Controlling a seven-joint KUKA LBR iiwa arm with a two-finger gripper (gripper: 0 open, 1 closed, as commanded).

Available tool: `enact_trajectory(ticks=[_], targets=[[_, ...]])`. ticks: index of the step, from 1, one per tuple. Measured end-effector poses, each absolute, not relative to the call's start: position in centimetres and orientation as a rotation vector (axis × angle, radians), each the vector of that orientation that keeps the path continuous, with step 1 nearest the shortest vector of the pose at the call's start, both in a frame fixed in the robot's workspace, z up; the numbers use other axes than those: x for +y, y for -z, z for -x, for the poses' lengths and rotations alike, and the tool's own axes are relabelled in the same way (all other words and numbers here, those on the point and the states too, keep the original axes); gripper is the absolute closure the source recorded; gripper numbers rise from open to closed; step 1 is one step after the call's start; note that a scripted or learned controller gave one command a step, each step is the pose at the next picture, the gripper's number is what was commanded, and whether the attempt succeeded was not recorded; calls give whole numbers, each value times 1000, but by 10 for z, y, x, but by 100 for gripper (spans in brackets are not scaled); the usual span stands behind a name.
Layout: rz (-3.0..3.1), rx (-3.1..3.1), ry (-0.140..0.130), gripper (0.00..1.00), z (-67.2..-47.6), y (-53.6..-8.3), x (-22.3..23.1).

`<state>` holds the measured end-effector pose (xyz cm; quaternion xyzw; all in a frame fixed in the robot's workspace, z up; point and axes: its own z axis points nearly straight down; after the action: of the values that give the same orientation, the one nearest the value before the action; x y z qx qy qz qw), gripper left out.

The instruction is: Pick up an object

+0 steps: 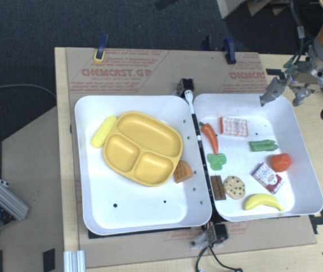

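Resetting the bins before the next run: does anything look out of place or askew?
Mostly tidy. The yellow divided plate sits skewed in the left bin, with a corn cob against its upper-left rim and a brown piece against its lower-right rim.

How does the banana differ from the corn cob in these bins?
The banana lies in the right bin, near its front edge; the corn cob lies in the left bin, beside the yellow plate. The banana is curved and smooth; the corn cob is straight with a bumpy surface. The banana lies roughly crosswise, the corn cob on a slant. Both are yellow toy foods.
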<state>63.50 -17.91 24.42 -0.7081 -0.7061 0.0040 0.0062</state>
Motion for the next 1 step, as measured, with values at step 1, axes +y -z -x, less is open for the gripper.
enact_trajectory(ticks=[1], targets=[[2221,-2221,0,0,-637,-253,-179]])
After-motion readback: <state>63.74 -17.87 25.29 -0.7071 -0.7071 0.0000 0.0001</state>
